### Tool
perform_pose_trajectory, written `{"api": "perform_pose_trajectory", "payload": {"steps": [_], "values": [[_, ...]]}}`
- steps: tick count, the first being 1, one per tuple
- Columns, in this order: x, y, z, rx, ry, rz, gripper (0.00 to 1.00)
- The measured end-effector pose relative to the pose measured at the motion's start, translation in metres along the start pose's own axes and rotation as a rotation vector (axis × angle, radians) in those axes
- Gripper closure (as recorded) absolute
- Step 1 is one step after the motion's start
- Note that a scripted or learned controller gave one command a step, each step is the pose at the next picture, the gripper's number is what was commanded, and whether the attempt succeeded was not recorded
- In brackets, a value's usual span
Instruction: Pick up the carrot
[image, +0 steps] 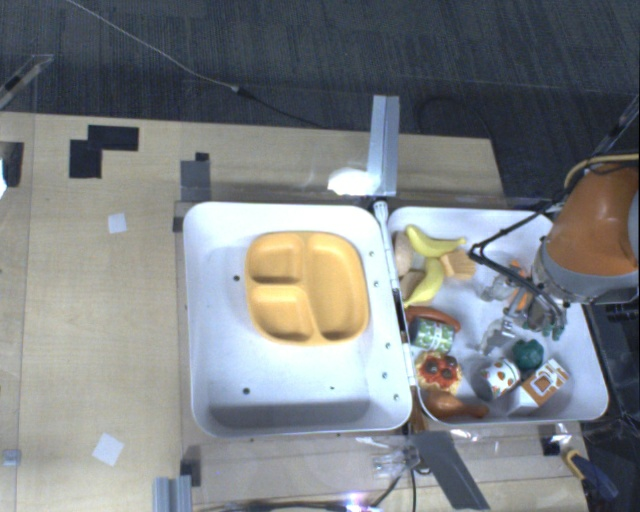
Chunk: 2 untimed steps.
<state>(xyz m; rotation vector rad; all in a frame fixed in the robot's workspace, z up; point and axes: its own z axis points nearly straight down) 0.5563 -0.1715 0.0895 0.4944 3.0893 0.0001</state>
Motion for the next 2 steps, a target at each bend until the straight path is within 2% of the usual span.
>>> {"api": "perform_pose_trajectory", "payload": {"steps": [1, 2], "values": [[0.026, -0.026, -0.001, -0.001, -0.004, 0.276, 0.0], [0.057, -0.028, -0.002, -0.001, -0.009, 0.407, 0.0]]}}
